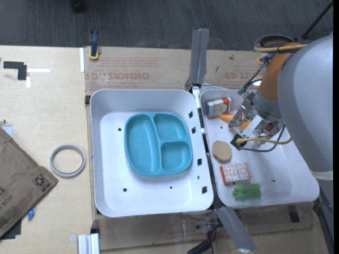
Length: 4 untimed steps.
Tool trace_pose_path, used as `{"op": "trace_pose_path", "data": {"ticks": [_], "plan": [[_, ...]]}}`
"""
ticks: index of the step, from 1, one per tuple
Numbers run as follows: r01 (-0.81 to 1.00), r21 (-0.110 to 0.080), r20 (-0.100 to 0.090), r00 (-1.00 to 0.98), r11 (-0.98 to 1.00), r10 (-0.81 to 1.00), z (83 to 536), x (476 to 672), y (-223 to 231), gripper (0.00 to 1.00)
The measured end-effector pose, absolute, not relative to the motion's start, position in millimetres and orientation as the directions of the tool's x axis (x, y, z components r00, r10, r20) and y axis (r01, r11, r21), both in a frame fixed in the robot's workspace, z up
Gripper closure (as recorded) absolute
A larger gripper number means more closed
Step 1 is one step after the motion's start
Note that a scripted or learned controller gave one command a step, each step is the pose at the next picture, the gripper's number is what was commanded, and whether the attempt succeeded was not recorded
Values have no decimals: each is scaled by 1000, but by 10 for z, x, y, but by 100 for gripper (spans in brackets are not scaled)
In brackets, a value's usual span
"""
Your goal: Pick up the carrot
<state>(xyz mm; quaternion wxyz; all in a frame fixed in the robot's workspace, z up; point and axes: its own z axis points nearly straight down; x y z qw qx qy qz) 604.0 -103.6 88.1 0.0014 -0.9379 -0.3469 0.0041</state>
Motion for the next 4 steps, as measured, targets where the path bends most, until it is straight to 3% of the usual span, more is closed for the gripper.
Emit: {"op": "trace_pose_path", "data": {"ticks": [1, 2, 3, 4], "plan": [[827, -4, -5, 562, -562, 827, 1561, 6448, -1046, 0], [941, 0, 0, 338, -338, 941, 918, 6263, -1328, 0], [942, -10, -4, 336, -336, 942, 954, 6242, -1334, 100], [982, -3, -2, 188, -188, 982, 1513, 6589, -1424, 100]]}}
